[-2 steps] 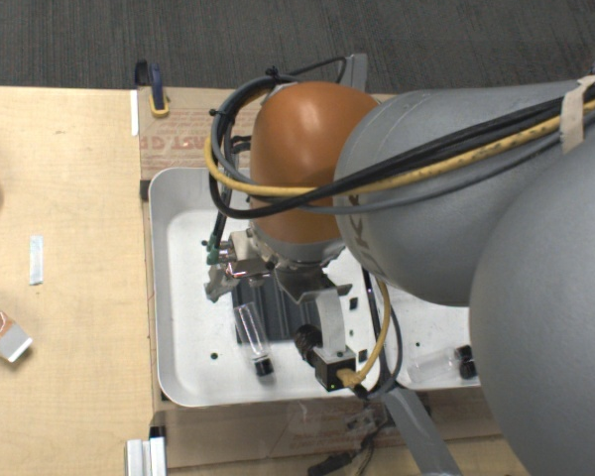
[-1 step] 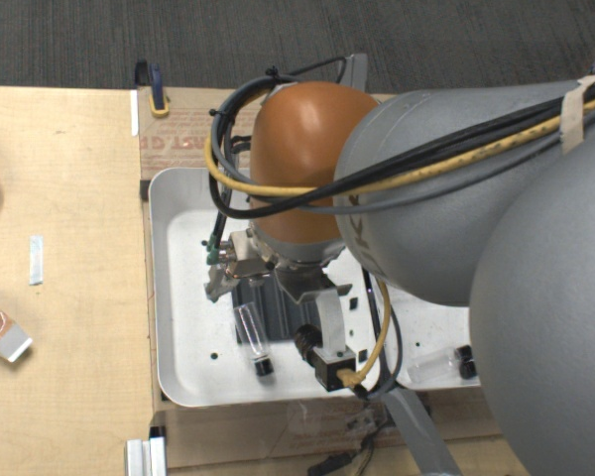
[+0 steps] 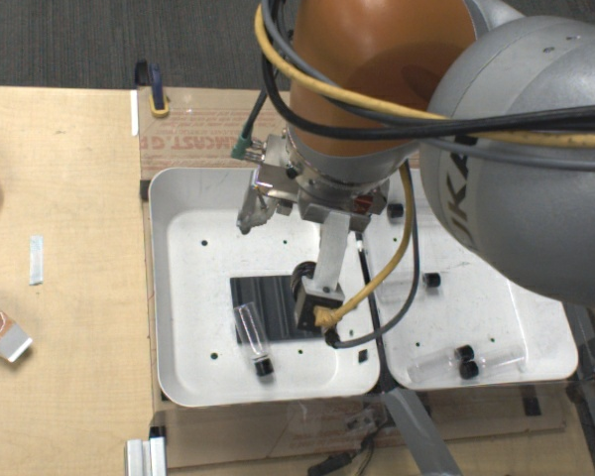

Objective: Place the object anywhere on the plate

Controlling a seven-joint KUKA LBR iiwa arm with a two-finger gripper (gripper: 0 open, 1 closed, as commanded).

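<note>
One edge of the black plate hides behind the arm.

overhead, fixed | slanting down | close on both bins

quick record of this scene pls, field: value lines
pincer: over the back of the left bin, apart from the plate and tube
plate: black, flat, square, mid left bin
tube: clear with a black cap, lying with one end on the plate's front left corner and the cap end off it
right bin: second tube near the front edge
task state: looks unfinished, tube only partly on plate
</note>
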